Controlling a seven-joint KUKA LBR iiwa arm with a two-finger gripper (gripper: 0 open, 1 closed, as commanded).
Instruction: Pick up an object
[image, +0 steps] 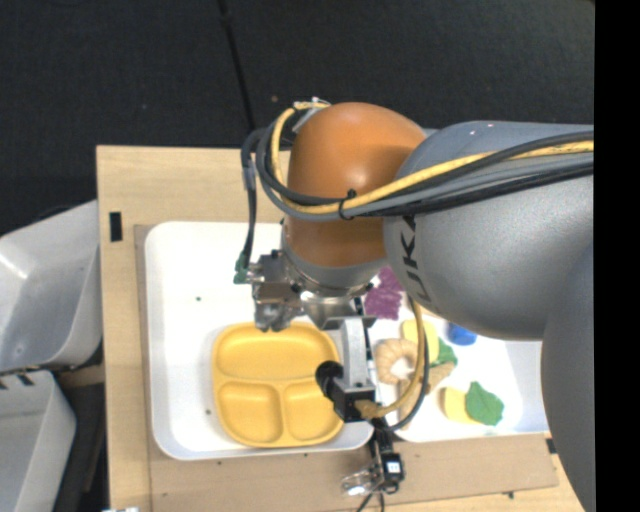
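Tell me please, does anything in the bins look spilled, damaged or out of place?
Nothing stands out. The yellow divided tray lies flat in the left bin; small coloured items sit inside the right bin, partly hidden by the arm.

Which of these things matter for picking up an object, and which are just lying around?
Likely in play: yellow divided plate, partly under the arm's wrist, in the left bin.
Lying about, right bin: purple piece, peach piece, blue piece, green piece.

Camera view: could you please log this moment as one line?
arm over left bin | yellow tray lying in left bin | green piece in right bin | grasp: cannot tell
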